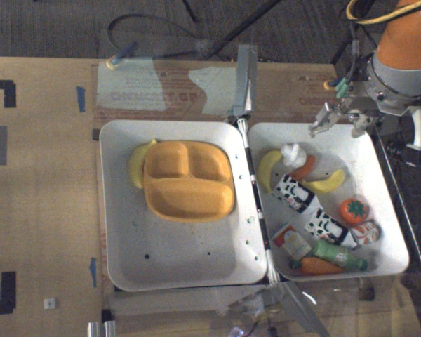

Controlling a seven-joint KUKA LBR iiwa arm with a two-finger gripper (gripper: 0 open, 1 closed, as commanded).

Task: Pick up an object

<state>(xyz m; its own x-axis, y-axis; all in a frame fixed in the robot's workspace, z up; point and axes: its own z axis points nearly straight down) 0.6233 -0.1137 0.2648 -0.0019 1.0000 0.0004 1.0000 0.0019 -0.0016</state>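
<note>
Above the far right corner of the right bin [389, 188], the gripper [340, 118] hung over the rim when I checked the feed; I could not tell whether its jaws were spread or pressed together, and nothing showed between them. I saw the grey arm [403, 55] with its orange band coming in from the right.

Every candidate for picking lay in that right bin. A yellow banana [328, 182] sat near the middle, its long axis running from the near left up toward the far right. A second banana [266, 170] curved along the left wall, just beside a white lump [292, 153] and an orange-red piece [305, 167]. Two black-and-white spotted cartons [295, 192] [328, 226] lay in a diagonal line toward the near right. A tomato [353, 210] rested near the right wall, a red-and-white item [368, 232] just beside it. Along the near edge a green bottle [337, 253] and a carrot [319, 265] lay lengthwise, roughly parallel to that edge, next to a small printed box [291, 241]; I could not read its print.

The left bin [119, 244] held an orange divided tray [188, 180] with a yellow banana [137, 166] poking out at its left side.

The bench [42, 209] was tan board with blue tape marks [80, 98] and black corner markings. Faint mirrored lettering on a clear sheet [151, 86] beyond the left bin was not legible to me. Dark carpet and cables [161, 30] lay past the far edge.
</note>
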